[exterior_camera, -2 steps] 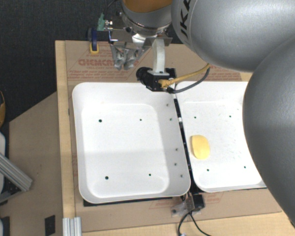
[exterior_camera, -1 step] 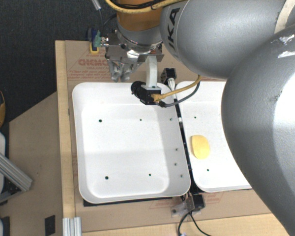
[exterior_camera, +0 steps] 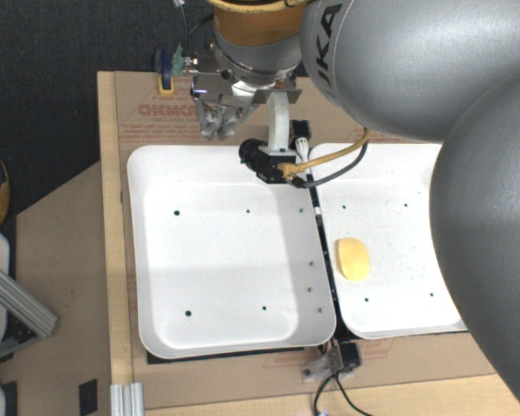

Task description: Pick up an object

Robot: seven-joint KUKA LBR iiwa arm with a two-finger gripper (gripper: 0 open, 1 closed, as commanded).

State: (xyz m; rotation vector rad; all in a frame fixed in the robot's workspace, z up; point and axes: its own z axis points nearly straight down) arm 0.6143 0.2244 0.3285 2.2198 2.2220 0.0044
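A flat yellow oval object (exterior_camera: 354, 258) lies in the right white bin (exterior_camera: 399, 319), close to its left wall. My gripper (exterior_camera: 218, 126) hangs under the orange-banded wrist, over the brown board just beyond the far rim of the left white bin (exterior_camera: 225, 319). It is well away from the yellow object, up and to the left of it. I see nothing in the gripper. The large grey arm covers the upper right of the view and hides part of the right bin.
A black cable and connector (exterior_camera: 269, 159) hang from the wrist over the far end of the divide between the bins. A small blue and yellow part (exterior_camera: 165, 69) sits at the board's far edge. Metal framing (exterior_camera: 17, 306) stands at the left.
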